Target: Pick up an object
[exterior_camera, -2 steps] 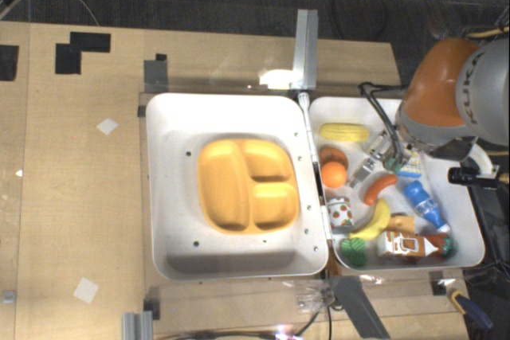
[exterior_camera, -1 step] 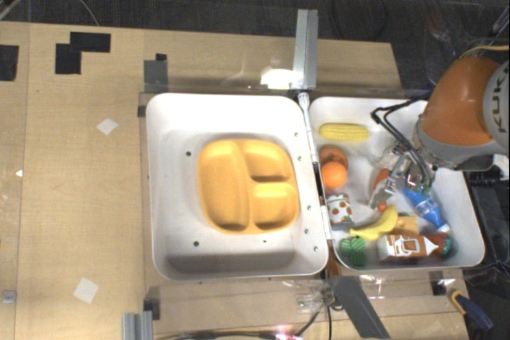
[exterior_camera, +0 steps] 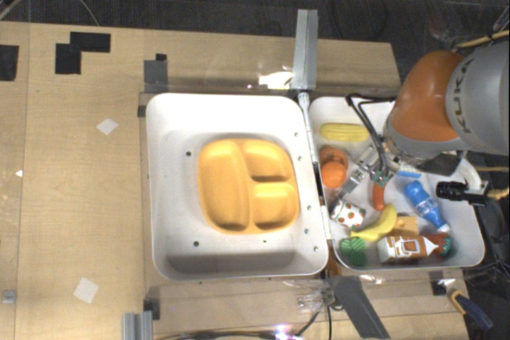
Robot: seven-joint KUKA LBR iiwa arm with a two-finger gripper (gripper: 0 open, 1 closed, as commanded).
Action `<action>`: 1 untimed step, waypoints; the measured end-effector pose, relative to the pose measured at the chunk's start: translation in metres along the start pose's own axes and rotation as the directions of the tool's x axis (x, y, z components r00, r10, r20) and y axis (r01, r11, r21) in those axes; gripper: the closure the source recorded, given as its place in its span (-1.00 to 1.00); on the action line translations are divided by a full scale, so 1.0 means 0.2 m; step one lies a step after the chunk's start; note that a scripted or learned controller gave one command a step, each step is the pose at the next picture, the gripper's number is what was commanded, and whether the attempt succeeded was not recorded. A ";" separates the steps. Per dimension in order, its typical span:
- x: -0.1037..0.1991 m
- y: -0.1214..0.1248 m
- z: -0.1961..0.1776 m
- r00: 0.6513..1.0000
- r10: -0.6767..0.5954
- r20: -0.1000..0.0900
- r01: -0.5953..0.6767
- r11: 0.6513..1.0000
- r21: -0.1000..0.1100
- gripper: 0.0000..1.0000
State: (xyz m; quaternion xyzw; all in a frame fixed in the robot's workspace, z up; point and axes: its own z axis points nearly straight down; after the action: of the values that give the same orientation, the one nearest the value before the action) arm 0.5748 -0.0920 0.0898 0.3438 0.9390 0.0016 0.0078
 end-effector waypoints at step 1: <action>-0.17 0.13 0.01 0.867 0.498 -0.003 -0.498 0.867 0.004 -1.00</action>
State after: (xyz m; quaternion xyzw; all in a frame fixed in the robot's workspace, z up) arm 0.6166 -0.0940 0.0884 0.5740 0.8188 0.0028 0.0050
